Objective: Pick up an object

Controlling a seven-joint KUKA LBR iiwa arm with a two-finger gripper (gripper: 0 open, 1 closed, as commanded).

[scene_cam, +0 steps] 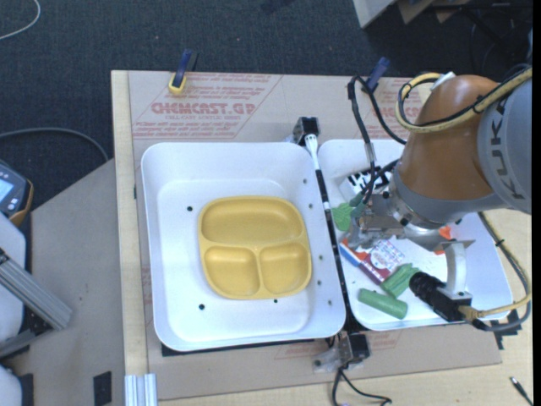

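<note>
Red-and-white packet [380,256] lies in right bin [499,269], near its 9 o'clock wall; flat, printed, partly under the tool [372,225]. Green cylinders [382,303] at its 5 o'clock. Tool's state: cannot tell, wrist blocks it. Best to descend square, avoiding crowding neighbours. Yellow divided tray [254,245] sits in left bin [169,227].

Two bins sat side by side on the bench [135,227]: the left bin [165,252] held a divided plate [254,245] near its middle, and the right bin [490,277] lay just at its 3 o'clock side. In the right bin, a flat packet [382,256] lay near the centre with a cylinder [381,303] at its 6 o'clock. The arm [448,142] hung over that bin from 3 o'clock, above the packet.
</note>
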